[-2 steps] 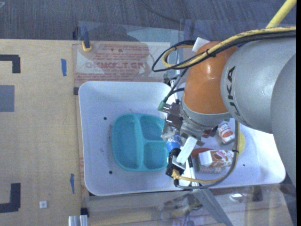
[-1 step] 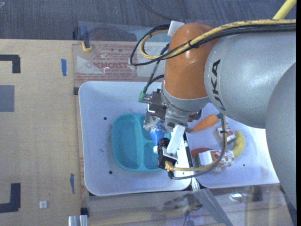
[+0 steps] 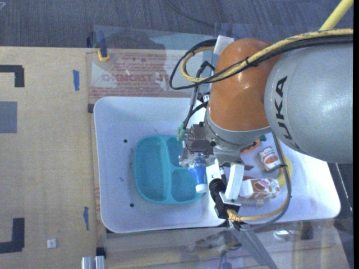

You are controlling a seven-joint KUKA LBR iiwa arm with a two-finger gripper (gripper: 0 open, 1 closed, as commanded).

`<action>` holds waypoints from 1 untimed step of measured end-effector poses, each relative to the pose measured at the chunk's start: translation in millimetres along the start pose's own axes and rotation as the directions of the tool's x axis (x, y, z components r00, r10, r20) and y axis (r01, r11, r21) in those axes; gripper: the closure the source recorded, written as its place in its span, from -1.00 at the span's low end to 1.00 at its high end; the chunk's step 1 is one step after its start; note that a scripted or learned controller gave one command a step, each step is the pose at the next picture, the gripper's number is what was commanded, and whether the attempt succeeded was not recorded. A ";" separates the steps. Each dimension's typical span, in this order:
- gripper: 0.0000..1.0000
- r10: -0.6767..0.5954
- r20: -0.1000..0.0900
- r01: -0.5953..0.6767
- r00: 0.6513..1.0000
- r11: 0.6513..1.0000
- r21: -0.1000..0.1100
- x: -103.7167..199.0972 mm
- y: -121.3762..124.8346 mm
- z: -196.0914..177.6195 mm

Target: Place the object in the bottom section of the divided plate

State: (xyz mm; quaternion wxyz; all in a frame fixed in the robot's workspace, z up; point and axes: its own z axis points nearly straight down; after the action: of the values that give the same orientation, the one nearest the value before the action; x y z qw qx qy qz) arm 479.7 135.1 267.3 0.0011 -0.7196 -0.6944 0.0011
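The object [image 3: 198,176] is a small blue item with a white end. You see it directly under the gripper [image 3: 193,160], at the right rim of the divided plate [image 3: 150,167] and just beside the plate's lower right section. Whether it rests on the rim or hangs just above it cannot be told from this angle.

The wrist body covers the gripper mechanism, so you cannot tell whether the object is clamped or merely lying below the tool. Treat the grasp as unconfirmed.

The plate is teal and sits in the white bin [image 3: 112,116], well left of the arm [image 3: 291,94]. It has one long section on its left side and two smaller sections on its right. The bottom section appears to be the lower right one, nearest the object.

Judged from this layout, the step in hand is the carry or the release over the plate. The next move calls for a short shift toward the plate's centre, so that the object clears the rim and the dividing ridge before release.

To the right of the plate, several packets [image 3: 263,186] lie near the arm; keep the cabling [image 3: 263,209] clear of them.
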 end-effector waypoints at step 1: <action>1.00 0.279 -0.001 -0.279 0.960 0.960 -0.003 -11.8 32.3 16.1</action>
State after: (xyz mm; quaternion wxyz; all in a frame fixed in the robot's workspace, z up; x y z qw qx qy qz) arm 511.5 122.2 251.1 0.0002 -0.8102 -0.5861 0.0001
